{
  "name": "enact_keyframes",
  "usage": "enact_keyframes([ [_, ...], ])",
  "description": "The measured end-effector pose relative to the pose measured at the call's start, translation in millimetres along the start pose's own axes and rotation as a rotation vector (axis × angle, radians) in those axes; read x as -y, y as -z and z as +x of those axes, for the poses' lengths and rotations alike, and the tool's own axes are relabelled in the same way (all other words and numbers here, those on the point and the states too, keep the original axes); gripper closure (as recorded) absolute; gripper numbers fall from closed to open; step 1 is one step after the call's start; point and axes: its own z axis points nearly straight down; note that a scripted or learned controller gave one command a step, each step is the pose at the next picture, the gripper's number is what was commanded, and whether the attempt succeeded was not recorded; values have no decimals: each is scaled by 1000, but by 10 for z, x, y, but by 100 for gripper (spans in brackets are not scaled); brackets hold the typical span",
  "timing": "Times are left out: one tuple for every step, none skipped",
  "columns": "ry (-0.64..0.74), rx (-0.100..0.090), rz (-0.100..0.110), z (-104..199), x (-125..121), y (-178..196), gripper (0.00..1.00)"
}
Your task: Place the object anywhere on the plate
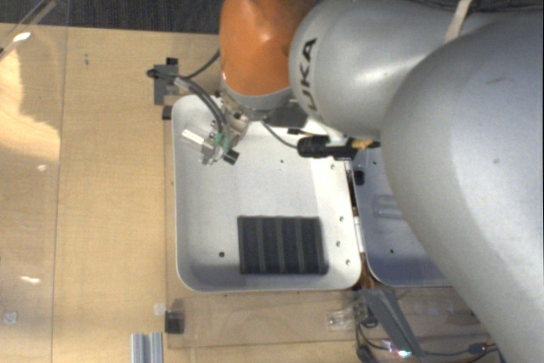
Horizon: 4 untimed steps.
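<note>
A black ridged plate [281,245] lies flat in the near part of the left white bin [195,268]. My gripper [216,144] hangs over the bin's far left corner, well beyond the plate and to its left. A small greenish bit [223,137] shows at the gripper's tip; it is too small to say whether it is a held object or part of the tool. The grey arm with its orange band [255,34] covers the bin's far edge.
The right bin [399,263] is mostly hidden under the arm. A black bracket [166,81] sits by the left bin's far left corner. A small black block [174,321] and a metal piece [146,346] lie on the wooden bench in front.
</note>
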Motion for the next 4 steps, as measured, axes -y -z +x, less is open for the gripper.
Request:
enact_keyframes([
  [-112,-4,5,631,367,-182,100],
  [253,1,-1,407,452,497,100],
  [103,1,0,-287,-313,726,100],
  [106,6,-6,-295,-332,836,100],
])
